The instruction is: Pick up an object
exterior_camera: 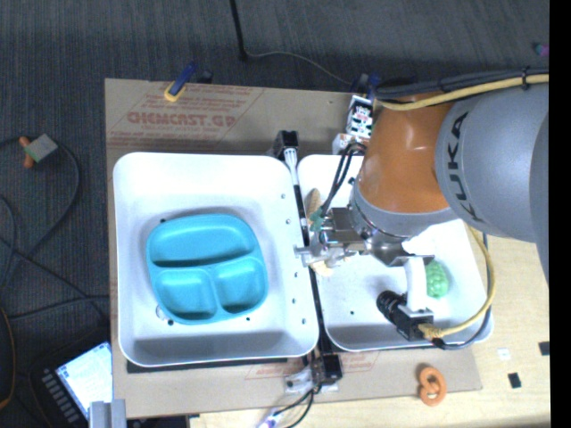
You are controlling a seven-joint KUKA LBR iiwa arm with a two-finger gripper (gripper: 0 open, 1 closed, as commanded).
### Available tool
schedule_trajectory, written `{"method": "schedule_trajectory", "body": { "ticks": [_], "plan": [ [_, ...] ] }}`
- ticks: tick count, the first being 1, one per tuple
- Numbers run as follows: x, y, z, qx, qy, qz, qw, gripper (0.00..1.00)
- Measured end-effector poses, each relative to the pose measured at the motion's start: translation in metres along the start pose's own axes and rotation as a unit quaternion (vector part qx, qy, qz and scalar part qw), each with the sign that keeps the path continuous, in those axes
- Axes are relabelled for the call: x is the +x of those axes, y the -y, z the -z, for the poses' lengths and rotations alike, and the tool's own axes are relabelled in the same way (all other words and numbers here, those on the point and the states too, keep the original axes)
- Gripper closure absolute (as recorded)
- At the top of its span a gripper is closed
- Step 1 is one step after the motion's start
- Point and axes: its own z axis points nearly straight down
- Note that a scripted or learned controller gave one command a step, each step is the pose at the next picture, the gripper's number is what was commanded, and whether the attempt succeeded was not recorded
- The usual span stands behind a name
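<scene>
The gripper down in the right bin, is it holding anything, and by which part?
Cannot be told: the arm hides the gripper over the right bin.

The bulky grey arm with its orange band (419, 163) hides much of the right shallow white bin (357, 333), and its gripper's fingertips cannot be made out. A knobbly green object (437, 279) shows only partly beside the wrist. The frame's bottom edge cuts off a pale blue-white device (85, 377) at lower left.
</scene>
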Motion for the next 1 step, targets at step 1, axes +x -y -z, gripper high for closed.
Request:
{"method": "schedule_trajectory", "body": {
  "ticks": [1],
  "plan": [
    [0.0244,-0.1286,-0.0133,-0.001,0.001,-0.001,1.0000,1.00]
  ]
}}
